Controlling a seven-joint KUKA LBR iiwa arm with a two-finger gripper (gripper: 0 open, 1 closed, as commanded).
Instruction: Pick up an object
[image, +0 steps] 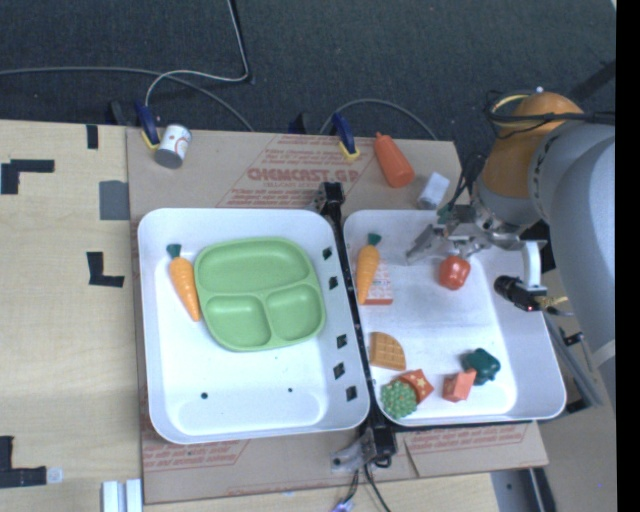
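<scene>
Tool (432, 243) over right bin (520, 400), fingers spread open (holding nothing); red tomato (454, 272) beside it, round, axis unclear.

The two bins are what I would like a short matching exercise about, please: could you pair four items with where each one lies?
Things:
1. green divided plate
2. red tomato
3. waffle piece
4. dark green toy

Places:
A. right bin, lower right part
B. left bin, beside a carrot
C. right bin, just under the gripper
D. right bin, near the divider, below the other carrot

Pairs: 1-B, 2-C, 3-D, 4-A
</scene>
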